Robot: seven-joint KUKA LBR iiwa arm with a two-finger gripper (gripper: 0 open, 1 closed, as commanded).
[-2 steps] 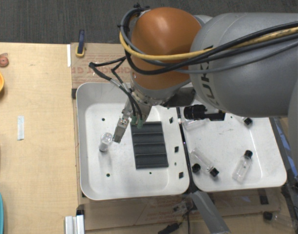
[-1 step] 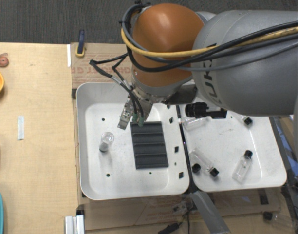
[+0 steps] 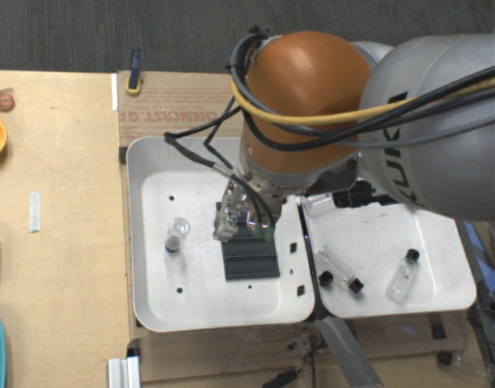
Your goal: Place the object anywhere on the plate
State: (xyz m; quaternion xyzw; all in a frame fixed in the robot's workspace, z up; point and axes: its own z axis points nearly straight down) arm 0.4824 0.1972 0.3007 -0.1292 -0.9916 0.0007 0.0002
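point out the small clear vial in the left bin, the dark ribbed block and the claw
small clear glass vial (image 3: 176,234), camera view, on its body
dark ribbed rectangular block (image 3: 251,259), camera view, on its top face
claw (image 3: 234,221), camera view, between its fingertips

The big grey robot arm (image 3: 442,120) on the right side of the frame has dark letters on its shell. They run sideways down the arm, and cables cross over them — the letters "KU" can be made out, part of the maker's name.

The flat brown cardboard sheet (image 3: 183,107) at the top of the frame, just above the left white bin, has red print on it. The print is upside down and faded — the words are too blurry to read.

No numbers can be read.
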